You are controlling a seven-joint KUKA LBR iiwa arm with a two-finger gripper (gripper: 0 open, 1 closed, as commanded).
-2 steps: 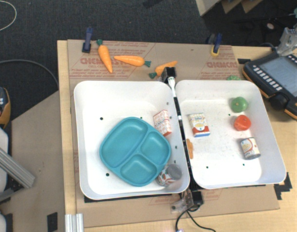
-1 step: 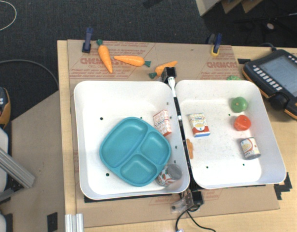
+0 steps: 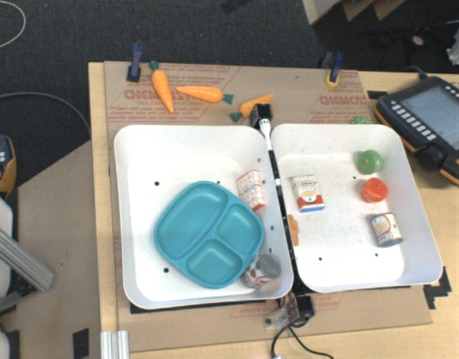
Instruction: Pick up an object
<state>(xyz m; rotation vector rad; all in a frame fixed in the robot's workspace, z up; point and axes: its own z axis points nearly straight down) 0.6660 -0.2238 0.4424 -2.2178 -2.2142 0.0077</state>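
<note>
The left bin (image 3: 136,170) holds a teal divided plate (image 3: 209,234), a small red-and-white carton (image 3: 251,190) at the plate's upper right, and a grey can (image 3: 262,269) lying on its side near the bin's front right corner. In the right bin (image 3: 409,264) lie a white carton with a red and blue label (image 3: 307,193), a green ball-shaped fruit (image 3: 369,160), a red tomato-like fruit (image 3: 374,190), and a small can (image 3: 386,229) on its side. An orange stick-shaped piece (image 3: 293,228) rests by the divider between the bins.
Three toy carrots (image 3: 163,89) (image 3: 202,93) (image 3: 254,105) lie on the cardboard behind the bins. Blue clamps (image 3: 134,62) (image 3: 334,67) grip the board's far edge. A black pendant (image 3: 427,118) sits at the right. Cables hang at the front edge.
</note>
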